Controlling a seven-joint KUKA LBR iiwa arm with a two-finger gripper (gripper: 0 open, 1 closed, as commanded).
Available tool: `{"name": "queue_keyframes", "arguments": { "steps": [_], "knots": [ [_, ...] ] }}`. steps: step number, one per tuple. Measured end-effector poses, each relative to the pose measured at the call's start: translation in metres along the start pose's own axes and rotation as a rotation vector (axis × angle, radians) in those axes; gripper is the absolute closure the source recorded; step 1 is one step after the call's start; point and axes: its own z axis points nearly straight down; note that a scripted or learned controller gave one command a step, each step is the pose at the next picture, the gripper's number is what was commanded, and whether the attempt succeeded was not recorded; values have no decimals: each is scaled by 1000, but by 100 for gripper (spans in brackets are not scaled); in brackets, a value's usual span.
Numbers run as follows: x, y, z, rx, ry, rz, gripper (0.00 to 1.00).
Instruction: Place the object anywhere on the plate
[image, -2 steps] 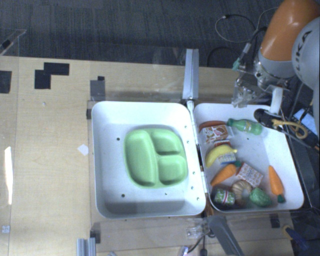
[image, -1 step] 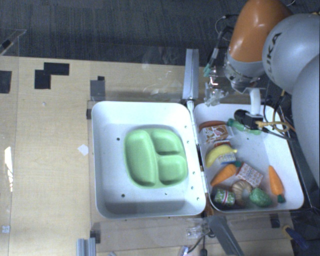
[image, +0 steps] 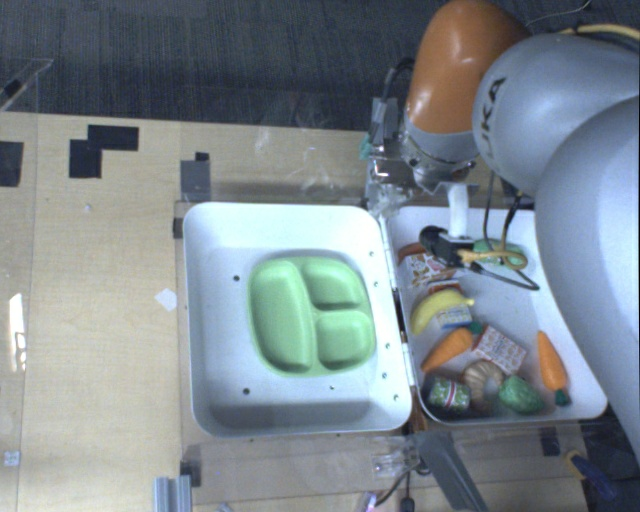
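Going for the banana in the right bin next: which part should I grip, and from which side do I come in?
Likely best from straight above, closing across the middle of the banana. Its curved upper side lies exposed there, running roughly left to right, so the fingers should straddle its narrow width. Its lower edge is crowded by a carrot and a small packet, so avoid a low side approach.

The arm (image: 570, 150) is built of smooth, rounded pale-grey shells, with black "KUKA" lettering on the casing beside a glossy orange band (image: 455, 65). Below that orange band sits a darker metal wrist fitting (image: 395, 160) with small brackets and fasteners. Thin black cables (image: 500, 225) trail from under the grey casing, near the band.
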Motion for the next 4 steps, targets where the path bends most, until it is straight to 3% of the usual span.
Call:
{"name": "queue_keyframes", "arguments": {
  "steps": [1,2,3,4],
  "knots": [
    [62,2,-38,-2,1,-72,100],
    [117,-95,-17,1,1,-207,100],
    [144,-135,-2,2,1,-312,100],
    [173,-100,-21,1,2,-327,100]
  ]
}}
